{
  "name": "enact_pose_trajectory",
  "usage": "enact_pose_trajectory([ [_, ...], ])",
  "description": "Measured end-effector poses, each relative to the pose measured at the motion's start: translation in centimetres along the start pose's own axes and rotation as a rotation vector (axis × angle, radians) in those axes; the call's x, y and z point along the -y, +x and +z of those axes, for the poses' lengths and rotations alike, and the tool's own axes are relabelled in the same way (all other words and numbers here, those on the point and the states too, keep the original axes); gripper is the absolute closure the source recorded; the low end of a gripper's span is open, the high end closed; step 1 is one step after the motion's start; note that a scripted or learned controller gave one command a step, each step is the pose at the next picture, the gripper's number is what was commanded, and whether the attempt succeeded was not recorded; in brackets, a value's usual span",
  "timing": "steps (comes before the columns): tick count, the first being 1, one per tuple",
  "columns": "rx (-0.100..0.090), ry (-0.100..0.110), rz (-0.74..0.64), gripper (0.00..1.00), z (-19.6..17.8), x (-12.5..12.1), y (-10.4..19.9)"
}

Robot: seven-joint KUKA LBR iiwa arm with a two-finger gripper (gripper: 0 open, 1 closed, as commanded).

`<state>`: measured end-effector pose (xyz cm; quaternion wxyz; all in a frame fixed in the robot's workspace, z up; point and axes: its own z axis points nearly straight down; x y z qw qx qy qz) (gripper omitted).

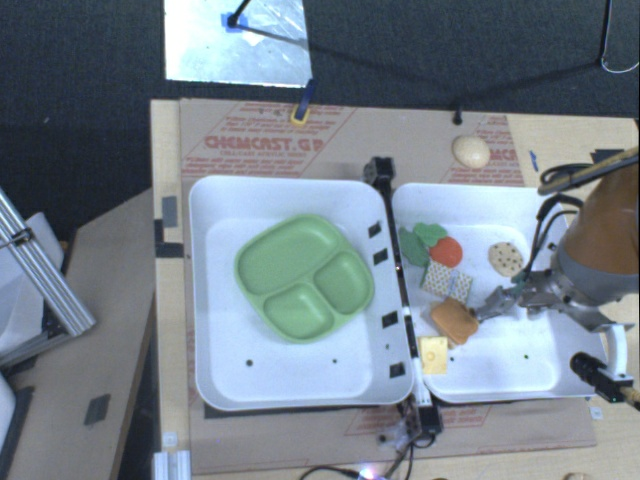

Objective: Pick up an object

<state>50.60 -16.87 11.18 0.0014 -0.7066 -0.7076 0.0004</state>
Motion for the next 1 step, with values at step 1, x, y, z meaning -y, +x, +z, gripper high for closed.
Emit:
enact_pose_trajectory([
  [1,-0.002,-0.004,0.000,0.00,2.55,-0.19,0.04],
])
